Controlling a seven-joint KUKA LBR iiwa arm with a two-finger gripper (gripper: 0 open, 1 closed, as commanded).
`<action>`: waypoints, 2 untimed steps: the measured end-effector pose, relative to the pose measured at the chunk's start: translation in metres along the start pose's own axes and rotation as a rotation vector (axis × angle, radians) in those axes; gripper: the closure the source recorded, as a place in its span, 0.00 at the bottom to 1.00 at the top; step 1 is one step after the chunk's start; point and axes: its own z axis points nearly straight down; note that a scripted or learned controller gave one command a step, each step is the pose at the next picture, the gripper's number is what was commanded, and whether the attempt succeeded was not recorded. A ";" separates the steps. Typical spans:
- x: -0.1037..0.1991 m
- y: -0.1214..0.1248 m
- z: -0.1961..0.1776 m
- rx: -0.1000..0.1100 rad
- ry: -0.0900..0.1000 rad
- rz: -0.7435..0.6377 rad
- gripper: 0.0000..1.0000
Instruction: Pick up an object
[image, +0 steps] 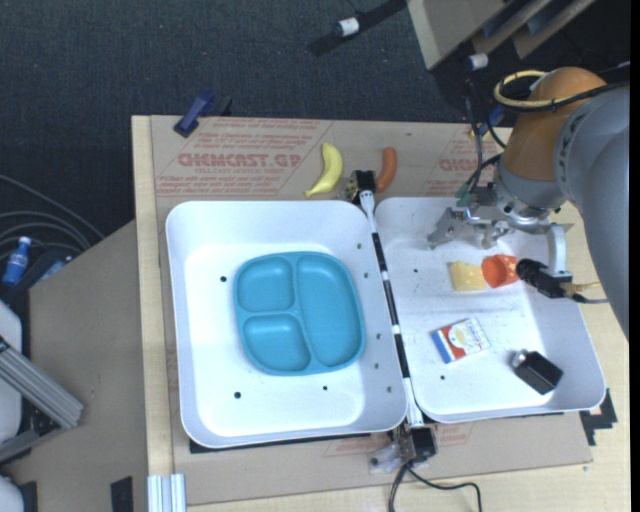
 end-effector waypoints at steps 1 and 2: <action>0.000 0.001 -0.011 -0.003 -0.002 -0.001 1.00; 0.000 0.001 -0.011 -0.002 -0.002 -0.001 0.00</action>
